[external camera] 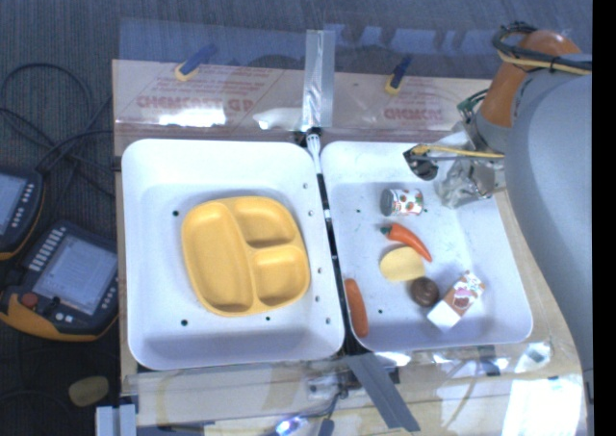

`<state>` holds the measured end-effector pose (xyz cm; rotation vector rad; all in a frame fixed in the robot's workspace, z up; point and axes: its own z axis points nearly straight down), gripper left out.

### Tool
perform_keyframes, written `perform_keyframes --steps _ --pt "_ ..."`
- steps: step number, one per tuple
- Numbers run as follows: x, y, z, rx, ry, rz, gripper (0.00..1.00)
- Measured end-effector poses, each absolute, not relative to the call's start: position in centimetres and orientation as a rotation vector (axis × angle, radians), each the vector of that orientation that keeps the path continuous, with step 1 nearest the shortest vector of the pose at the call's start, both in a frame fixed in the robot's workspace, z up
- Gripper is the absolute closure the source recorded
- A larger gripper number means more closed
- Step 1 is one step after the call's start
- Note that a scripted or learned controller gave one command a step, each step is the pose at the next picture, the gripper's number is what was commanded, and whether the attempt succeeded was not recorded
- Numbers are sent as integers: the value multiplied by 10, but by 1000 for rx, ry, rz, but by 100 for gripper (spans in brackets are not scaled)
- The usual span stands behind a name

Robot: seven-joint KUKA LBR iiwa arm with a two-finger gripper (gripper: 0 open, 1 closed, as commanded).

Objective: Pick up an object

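- Reaching in from your right, the grey arm [553,184] with its orange band [500,97] ends in the gripper [460,179], which sits over the far right part of the right bin [500,323].
- You cannot tell from this view whether the gripper is open or closed; the metal parts blur together, and nothing shows between them.
- Just beside the gripper, toward the divider between the bins, you see a small can [402,201] lying on its side, silver with a white label carrying red and green marks. It is the nearest thing to the gripper.
- Nearer to you from the can lies a carrot [408,238], orange-red with a green tip, set at a slant.
- Touching the carrot's lower end is a pale yellow rounded piece [400,265], smooth and slightly flattened.
- Further toward the near edge from the gripper you have a dark brown ball [424,292] and, pressed against it, a small white carton [456,300] with a red print, tilted.
- Well apart from the gripper, along the divider wall, a long orange-red sausage shape [355,306] lies by itself.
- Across the divider, the left bin [144,232] holds a yellow tray [245,253] with three compartments, lying flat, far from the gripper.
- Beyond the bench on your left you see a handheld controller [60,280] with a screen and its black cables on the floor.
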<state>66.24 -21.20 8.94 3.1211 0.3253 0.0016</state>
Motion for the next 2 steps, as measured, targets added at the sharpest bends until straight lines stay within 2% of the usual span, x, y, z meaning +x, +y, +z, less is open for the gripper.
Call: perform_keyframes --steps 1,2 --pt "659 -212 89 3132 323 -29 0" --pt "661 -212 95 3123 332 -19 100"
